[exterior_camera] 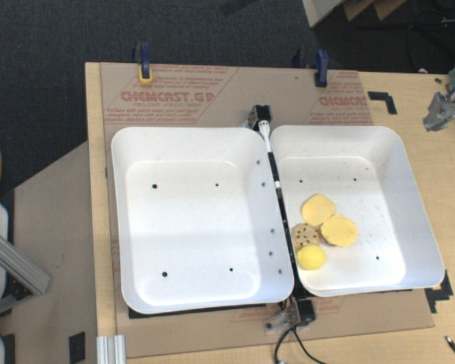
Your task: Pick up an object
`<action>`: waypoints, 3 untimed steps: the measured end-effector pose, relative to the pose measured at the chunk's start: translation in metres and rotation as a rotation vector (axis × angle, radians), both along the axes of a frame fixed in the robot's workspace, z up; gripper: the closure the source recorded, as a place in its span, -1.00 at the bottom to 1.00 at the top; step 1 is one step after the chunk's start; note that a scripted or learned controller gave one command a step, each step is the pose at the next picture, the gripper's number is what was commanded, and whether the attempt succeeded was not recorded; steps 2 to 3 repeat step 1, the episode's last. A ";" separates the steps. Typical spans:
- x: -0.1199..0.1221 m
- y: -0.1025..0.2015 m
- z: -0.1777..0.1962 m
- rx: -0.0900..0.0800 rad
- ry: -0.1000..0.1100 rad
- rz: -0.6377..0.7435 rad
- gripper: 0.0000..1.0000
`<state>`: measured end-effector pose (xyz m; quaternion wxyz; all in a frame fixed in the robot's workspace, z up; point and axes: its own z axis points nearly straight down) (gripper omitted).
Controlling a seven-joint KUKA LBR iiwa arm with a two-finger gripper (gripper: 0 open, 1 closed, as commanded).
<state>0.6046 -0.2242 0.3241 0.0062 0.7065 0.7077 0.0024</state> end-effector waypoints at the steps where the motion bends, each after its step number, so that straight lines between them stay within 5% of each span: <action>1: -0.018 0.000 0.031 0.002 0.006 -0.002 1.00; 3: -0.018 0.000 0.031 0.002 0.006 -0.002 1.00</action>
